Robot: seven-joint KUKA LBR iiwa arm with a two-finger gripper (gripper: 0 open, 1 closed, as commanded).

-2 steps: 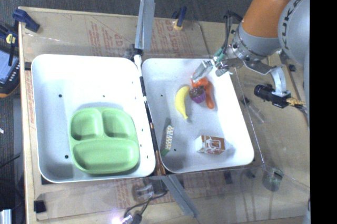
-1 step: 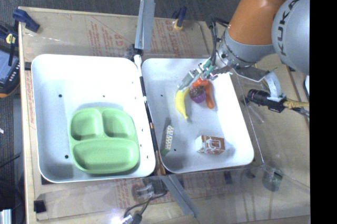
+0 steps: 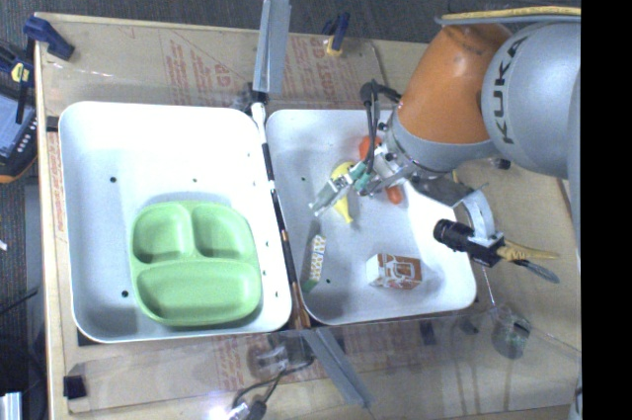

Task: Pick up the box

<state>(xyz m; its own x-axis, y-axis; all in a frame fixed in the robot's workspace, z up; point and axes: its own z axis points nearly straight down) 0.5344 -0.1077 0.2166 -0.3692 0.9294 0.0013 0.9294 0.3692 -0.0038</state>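
Box [image 3: 397, 271] sits in the right bin [image 3: 296, 151], down near the front right corner. It's a small carton, white with brown print on the face, lying a bit tilted, and nothing is touching it.

Both bins are shallow white plastic with rounded corners, smooth and a little glossy. The left bin [image 3: 89, 141] has a green tray [image 3: 196, 263] in it, matte plastic with three compartments, two small ones at the back and one long one at the front. In the right bin there's also a thin bar [image 3: 315, 262] in a printed wrapper, lying along the left wall, plus something yellow [image 3: 342, 185] and something orange-red [image 3: 396, 194] up near the middle. The bench [image 3: 178, 62] underneath looks like plywood with faint red print on it.

The arm [image 3: 494, 92] comes in from the right, a fat grey shell with a smooth orange band. The gripper [image 3: 341, 191] hangs over the middle of the right bin, right on top of the yellow thing, well apart from the box. It's thin shiny metal, and I honestly can't tell whether it's apart or together, or whether it has hold of anything. Too small and cluttered there.
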